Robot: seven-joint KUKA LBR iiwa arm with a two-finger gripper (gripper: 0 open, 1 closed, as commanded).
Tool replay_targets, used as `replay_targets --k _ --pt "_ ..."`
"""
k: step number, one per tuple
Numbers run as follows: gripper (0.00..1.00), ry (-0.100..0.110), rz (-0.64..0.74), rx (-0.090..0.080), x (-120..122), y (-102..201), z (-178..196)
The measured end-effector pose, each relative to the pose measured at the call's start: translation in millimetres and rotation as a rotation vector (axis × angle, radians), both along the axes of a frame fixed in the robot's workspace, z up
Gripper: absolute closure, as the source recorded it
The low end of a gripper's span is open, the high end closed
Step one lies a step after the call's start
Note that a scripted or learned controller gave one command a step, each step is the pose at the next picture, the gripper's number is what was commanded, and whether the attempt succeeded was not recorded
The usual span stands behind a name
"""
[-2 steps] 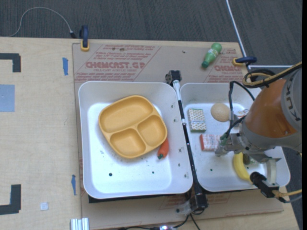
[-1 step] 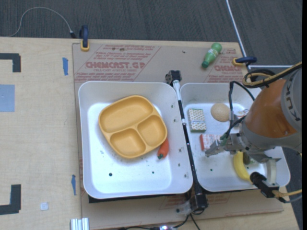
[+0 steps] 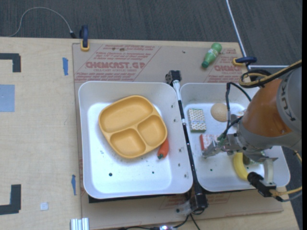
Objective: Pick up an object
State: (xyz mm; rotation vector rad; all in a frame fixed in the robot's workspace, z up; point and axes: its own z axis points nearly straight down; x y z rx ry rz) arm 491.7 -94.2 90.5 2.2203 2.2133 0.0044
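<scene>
In the right white bin (image 3: 211,183), the claw (image 3: 209,151), grip unclear, hovers beside a red-and-white packet (image 3: 207,140).

Bright, even overhead light leaves only soft, short shadows beneath the yellow plate (image 3: 133,126) and inside the white bins (image 3: 93,143), with mild glare on their glossy floors and slightly soft focus throughout.

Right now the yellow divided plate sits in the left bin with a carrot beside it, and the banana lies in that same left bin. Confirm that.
Not quite. The camera view shows the yellow divided plate in the left bin with the carrot beside it, but the banana lies in the right bin, under the arm.
</scene>
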Motion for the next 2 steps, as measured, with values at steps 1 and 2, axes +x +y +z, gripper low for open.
replay_targets --k 1,2 --pt "1.0 -0.015 -0.004 -0.014 2.7 -4.7 10.9" --pt "0.0 -0.014 -0.004 -0.014 2.6 -4.6 10.8"
